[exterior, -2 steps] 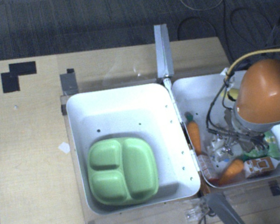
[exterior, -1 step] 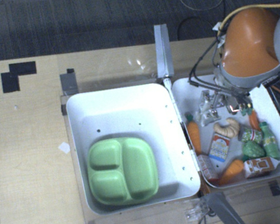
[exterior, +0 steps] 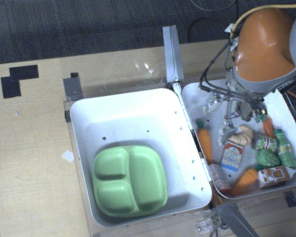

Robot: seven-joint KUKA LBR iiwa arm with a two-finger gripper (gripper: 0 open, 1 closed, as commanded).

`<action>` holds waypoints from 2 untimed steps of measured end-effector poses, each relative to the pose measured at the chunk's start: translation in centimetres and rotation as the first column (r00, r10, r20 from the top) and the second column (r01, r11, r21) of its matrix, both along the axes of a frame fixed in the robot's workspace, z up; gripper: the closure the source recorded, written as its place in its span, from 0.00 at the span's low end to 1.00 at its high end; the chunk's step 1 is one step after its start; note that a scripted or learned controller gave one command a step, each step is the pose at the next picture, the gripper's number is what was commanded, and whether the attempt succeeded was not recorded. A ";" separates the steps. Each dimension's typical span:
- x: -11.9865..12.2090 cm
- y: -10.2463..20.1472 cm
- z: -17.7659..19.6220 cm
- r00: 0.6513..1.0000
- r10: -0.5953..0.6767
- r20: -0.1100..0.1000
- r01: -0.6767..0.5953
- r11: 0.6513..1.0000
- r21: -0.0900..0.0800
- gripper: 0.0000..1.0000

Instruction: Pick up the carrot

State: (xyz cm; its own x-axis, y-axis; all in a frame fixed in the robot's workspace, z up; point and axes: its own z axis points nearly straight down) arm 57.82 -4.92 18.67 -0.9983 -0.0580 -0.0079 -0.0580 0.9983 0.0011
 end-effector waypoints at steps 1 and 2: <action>1.1 8.0 0.0 0.998 0.060 0.003 -0.060 0.998 0.001 0.00; -0.5 2.0 0.0 0.999 0.052 0.002 -0.052 0.999 -0.001 0.00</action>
